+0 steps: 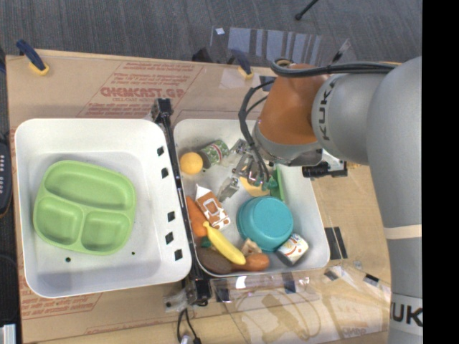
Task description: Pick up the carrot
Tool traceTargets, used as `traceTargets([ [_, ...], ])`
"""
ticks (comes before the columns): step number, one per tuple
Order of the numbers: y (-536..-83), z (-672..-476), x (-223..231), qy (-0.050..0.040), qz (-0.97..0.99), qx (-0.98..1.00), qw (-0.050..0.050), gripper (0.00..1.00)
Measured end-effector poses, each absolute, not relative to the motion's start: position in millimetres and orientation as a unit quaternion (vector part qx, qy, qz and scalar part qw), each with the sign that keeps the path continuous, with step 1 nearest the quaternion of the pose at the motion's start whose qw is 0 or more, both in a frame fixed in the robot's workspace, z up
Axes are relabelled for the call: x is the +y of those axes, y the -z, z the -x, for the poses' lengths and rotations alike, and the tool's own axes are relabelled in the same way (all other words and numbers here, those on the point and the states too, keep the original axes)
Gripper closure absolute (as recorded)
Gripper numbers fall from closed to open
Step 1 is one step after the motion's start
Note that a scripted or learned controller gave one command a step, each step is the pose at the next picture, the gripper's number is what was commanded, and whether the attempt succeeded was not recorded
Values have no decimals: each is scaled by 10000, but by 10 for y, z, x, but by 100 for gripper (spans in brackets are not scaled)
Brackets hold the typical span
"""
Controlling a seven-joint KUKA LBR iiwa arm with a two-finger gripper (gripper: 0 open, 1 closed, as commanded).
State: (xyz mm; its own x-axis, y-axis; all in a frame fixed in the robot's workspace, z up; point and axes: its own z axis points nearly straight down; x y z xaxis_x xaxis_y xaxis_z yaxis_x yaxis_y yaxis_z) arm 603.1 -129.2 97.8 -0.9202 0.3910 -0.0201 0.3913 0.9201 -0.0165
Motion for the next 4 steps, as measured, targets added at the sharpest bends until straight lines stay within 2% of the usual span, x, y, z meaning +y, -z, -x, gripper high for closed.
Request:
traceTargets([
  [1, -1078, -6038, -1269, 80, -1984, 9801, 75, 100],
  [2, -1422, -6207, -929, 13, -5279, 8493, -8, 100],
  [3, -1418, -6204, -931, 16, -5279, 8493, -11, 0],
  [4, -987, -6562, -1086, 102, -5927, 8053, 19, 0],
])
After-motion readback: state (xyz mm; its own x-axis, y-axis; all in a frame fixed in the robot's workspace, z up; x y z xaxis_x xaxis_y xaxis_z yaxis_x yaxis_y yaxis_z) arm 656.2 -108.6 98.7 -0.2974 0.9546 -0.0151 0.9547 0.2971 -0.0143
